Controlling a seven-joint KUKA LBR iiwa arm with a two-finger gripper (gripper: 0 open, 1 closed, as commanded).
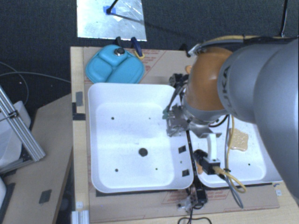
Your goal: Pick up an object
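A flat tan, toast-like piece lies in the right white bin, close to the arm's right side. My gripper hangs low over the right edge of the left white bin, near the wall between the two bins. It is small and dark against the arm, and nothing is visibly in it. The grey arm with its orange band covers most of the right bin.
A blue lidded plastic tray rests on the board behind the left bin. Farther back lies a shiny metal sheet. The left bin floor bears a small dark round spot. Cables trail from the wrist over the right bin's front.
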